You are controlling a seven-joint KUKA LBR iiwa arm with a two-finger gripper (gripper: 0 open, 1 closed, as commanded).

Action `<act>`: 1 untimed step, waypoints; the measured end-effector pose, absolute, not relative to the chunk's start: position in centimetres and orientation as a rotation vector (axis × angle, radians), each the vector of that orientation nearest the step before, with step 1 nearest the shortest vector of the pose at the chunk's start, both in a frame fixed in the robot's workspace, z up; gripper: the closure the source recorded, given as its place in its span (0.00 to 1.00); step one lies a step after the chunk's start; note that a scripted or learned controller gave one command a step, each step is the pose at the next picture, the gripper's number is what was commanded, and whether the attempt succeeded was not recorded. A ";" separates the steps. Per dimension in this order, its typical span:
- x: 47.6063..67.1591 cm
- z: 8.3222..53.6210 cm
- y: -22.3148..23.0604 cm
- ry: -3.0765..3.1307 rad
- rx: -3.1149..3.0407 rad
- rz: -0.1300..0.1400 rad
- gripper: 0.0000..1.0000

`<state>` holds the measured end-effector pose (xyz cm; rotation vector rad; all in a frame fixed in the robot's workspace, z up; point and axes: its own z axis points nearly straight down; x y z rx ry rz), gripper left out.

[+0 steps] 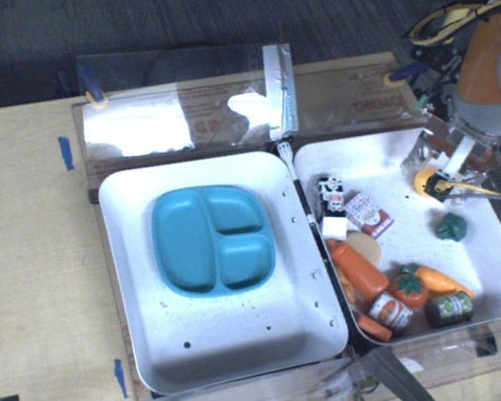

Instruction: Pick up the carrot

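Observation:
The carrot [441, 280] is a small orange cone lying in the right bin [500, 243] near its front right corner, between a tomato [410, 291] and a dark green can [451, 307]. My gripper [442, 164] hangs over the far right part of the same bin, well behind the carrot and apart from it. A yellow round toy [429, 183] lies just below the gripper's tip. Nothing shows held in the gripper.
The right bin also holds a green broccoli piece [450, 228], an orange-red bottle [358, 270], a red packet [367, 211], a cow-print carton [330, 195] and a small jar [392, 312]. The left bin [142, 289] holds a blue divided plate [211, 238]. Yellow cables [458, 17] loop by the arm.

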<state>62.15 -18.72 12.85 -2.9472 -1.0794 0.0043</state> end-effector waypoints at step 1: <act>52.5 18.2 -18.9 -1.343 -2.838 0.000 0.00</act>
